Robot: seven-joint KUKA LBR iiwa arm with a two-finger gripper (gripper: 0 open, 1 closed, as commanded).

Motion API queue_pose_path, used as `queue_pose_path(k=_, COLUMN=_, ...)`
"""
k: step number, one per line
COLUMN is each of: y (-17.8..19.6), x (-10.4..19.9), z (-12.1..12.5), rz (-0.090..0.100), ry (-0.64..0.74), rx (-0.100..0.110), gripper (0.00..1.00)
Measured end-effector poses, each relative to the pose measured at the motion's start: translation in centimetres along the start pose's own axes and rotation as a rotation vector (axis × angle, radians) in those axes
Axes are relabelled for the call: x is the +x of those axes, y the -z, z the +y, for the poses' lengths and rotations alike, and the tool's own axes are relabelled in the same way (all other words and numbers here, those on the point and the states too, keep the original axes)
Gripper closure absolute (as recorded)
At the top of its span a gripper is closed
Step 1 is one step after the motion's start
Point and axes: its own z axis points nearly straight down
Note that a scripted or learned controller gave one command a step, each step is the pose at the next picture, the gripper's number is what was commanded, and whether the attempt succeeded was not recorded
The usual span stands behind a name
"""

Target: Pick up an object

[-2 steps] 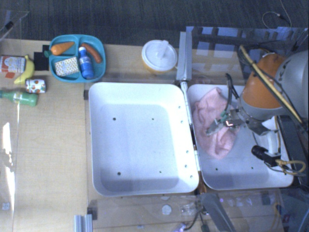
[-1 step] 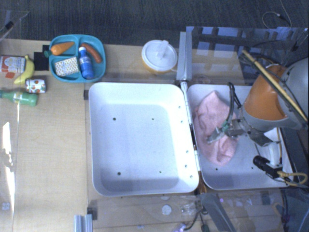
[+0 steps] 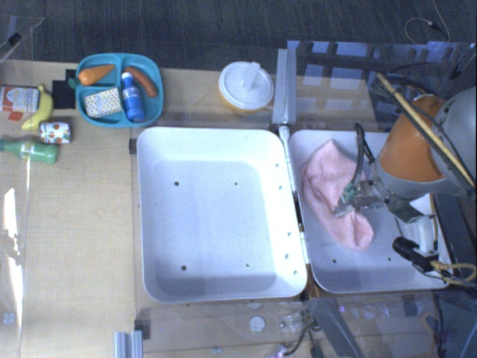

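Gripper (image 3: 350,200) low on a pink cloth (image 3: 333,192) in the right bin (image 3: 373,278), finger state unclear, no writing legible on the bench-side cartons (image 3: 19,99).

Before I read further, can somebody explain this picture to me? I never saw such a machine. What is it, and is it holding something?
One camera looks down from above on a bench with two shallow white bins. The grey and orange shape at the right is a robot arm. Its gripper is down on a pink cloth in the right bin; whether it grips the cloth I cannot tell. The left bin sits beside it. Behind the bins stand a blue tray of toy food and a yellow lidded cup.
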Motion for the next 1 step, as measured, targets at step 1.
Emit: queue_pose_path(k=1, y=8.04, x=2.80, z=10.59, rz=0.004, ry=-0.182, rx=0.023, gripper=1.00)
